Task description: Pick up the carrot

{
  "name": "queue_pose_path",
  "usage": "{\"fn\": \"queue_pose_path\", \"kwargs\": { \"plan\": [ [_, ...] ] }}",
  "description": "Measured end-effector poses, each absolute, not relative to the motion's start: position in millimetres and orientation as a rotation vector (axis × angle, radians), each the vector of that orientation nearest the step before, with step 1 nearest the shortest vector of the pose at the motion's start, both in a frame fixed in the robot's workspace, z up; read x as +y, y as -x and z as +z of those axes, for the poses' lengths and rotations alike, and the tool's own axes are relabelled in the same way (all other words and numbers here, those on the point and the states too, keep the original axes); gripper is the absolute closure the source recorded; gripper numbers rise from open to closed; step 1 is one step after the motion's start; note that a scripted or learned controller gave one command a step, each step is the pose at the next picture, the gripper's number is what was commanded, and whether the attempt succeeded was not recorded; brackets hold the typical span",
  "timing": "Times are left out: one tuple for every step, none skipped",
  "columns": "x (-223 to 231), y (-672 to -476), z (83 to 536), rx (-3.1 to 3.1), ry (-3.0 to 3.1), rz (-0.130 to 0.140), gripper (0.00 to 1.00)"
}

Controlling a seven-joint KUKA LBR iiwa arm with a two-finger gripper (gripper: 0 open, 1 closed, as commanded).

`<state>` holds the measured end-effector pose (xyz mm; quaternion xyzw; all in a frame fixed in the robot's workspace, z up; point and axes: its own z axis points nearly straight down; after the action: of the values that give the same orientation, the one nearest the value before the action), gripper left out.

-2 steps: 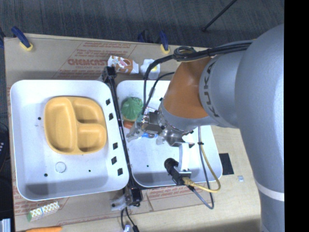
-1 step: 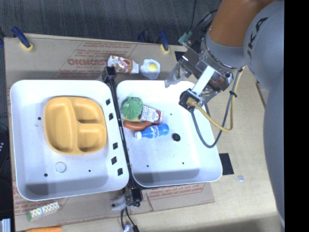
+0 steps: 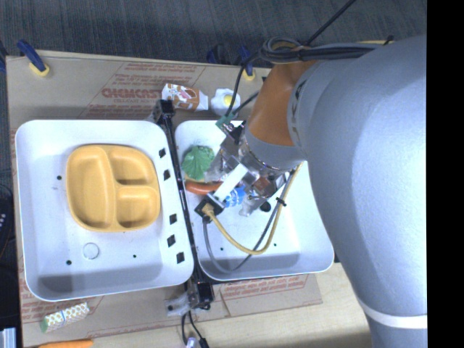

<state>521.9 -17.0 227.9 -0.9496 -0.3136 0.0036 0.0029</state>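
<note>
Camera view puts the carrot (image 3: 197, 187) in the right bin (image 3: 312, 256), by its left wall, at six o'clock from a green vegetable (image 3: 197, 161). I've got the gripper (image 3: 230, 187) low at the carrot's three o'clock end, presumably lined up to grasp; whether its fingers are spread or pressed together, I cannot tell. Red print on the tabletop (image 3: 109, 78) cardboard is too blurred to read.

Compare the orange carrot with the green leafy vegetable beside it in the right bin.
The orange carrot is slim, elongated and lying flat, while the green leafy vegetable is rounded and bunched. The carrot lies nearer the camera, partly hidden under the claw; the green vegetable shows nearly whole. Both sit in the right white bin, close to its left wall.
</note>
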Motion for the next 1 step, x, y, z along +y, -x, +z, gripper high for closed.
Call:
{"fn": "queue_pose_path", "kwargs": {
  "plan": [
    [-14.7, -526.0, 190.6, -0.96, 2.987, 0.01, 0.0]
  ]
}}
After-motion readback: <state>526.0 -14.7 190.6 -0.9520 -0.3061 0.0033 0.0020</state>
